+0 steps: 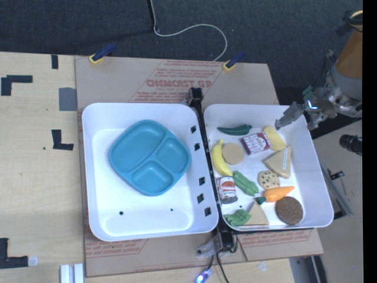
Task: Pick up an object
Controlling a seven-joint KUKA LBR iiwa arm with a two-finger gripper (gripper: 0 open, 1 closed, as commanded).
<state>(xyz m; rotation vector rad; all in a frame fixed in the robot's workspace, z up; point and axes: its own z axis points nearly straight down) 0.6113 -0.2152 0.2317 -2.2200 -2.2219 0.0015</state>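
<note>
The right bin (318,175) holds several toy foods: a green pepper (234,129), a banana (220,158), a red-and-white packet (255,142), a yellow piece (273,137), a pale wedge (280,161), a carrot (277,193), a small can (227,189) and a brown round biscuit (289,210). My gripper (299,117) hangs over that bin's upper right corner, just right of the yellow piece. It is open, and nothing sits between its fingers (287,117).
The left bin (97,158) holds a blue divided plate (150,157). A dark divider (203,158) with clips runs between the bins. Both bins rest on cardboard (171,81), and a white cable (194,31) loops behind it.
</note>
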